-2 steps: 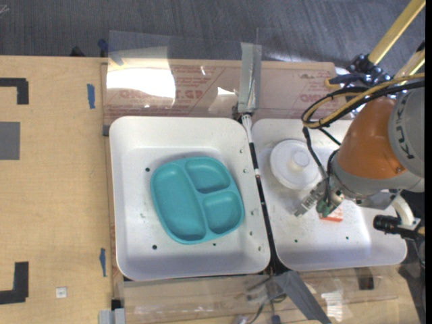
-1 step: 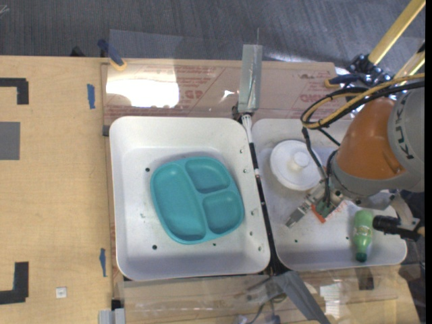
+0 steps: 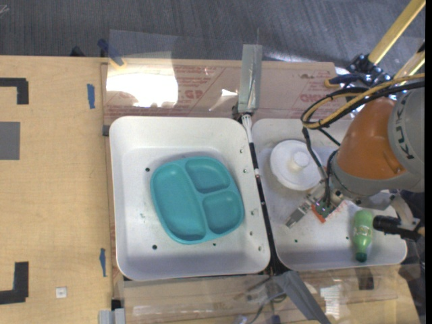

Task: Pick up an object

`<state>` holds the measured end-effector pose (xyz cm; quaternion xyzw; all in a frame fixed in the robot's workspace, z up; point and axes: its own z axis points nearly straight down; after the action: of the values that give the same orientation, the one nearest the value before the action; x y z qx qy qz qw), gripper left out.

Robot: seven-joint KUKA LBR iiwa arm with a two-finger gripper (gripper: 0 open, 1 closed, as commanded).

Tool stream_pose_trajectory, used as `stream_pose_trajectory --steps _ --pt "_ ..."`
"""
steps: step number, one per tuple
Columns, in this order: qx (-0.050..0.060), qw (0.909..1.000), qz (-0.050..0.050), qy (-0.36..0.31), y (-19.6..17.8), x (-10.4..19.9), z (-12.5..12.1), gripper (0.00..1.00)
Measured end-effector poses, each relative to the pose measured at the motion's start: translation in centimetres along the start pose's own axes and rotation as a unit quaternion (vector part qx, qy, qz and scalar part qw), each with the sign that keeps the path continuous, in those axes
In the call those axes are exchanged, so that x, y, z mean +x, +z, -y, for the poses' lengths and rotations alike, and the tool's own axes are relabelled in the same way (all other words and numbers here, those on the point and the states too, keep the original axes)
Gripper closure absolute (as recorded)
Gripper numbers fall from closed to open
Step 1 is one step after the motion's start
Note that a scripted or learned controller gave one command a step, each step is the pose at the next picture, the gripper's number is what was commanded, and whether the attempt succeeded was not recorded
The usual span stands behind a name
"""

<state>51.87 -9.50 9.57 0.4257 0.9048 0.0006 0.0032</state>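
Gripper (image 3: 305, 211), finger state unreadable, hovers mid right white bin (image 3: 283, 248); it may miss the round white lidded container (image 3: 294, 163) beside it.

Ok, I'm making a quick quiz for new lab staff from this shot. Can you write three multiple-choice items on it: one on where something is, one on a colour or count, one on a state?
1. Where does the teal divided plate lie?
A. In the left bin
B. In the right bin
C. On the bench outside the bins

2. How many compartments does the plate have?
A. Two
B. Three
C. Five

3. How does the green bottle rest?
A. Upright on its base
B. On its side on the bin floor
C. Lifted in the tool

Answers:
1. A, the plate sits mid-floor of the left bin.
2. B, one large section and two smaller ones show.
3. B, it lies flat in the right bin, beside the arm, apart from the white round lid.
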Motion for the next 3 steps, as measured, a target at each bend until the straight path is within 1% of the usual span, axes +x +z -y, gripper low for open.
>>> stream_pose_trajectory --steps 1,2,3 --pt "0.000 0.9703 -0.002 0.242 0.8 -3.1 -1.1 0.00" --pt "0.001 0.8991 0.000 0.438 0.9 -5.2 -4.7 0.00" --pt "0.001 0.7868 0.000 0.617 0.9 -4.0 -2.0 0.00"
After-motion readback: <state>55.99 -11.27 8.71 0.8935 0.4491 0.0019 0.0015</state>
